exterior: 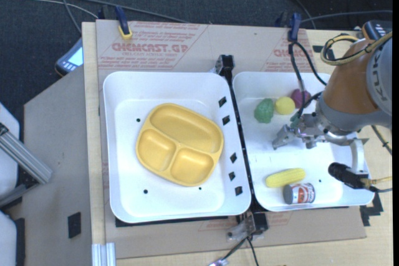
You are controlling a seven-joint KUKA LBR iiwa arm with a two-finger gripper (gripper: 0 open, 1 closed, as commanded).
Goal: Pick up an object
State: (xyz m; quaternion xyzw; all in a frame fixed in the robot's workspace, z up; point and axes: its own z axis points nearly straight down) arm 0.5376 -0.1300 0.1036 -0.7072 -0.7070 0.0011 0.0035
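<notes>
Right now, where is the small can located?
The small can lies on its side in the right bin, near that bin's front edge in the camera view, just below the yellow corn.

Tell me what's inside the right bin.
The right bin holds a green item, a yellow ball, a purple item, a corn cob and a can. The arm covers part of its floor.

Only readable thing here is the red print on the brown board point(156, 47) under the bins; it says "CHEMCAST GP" behind the left bin, with smaller red lines around it too blurry to make out; same kind of print repeats behind the right bin, partly cut off; the can point(300, 194) label is unreadable
</notes>
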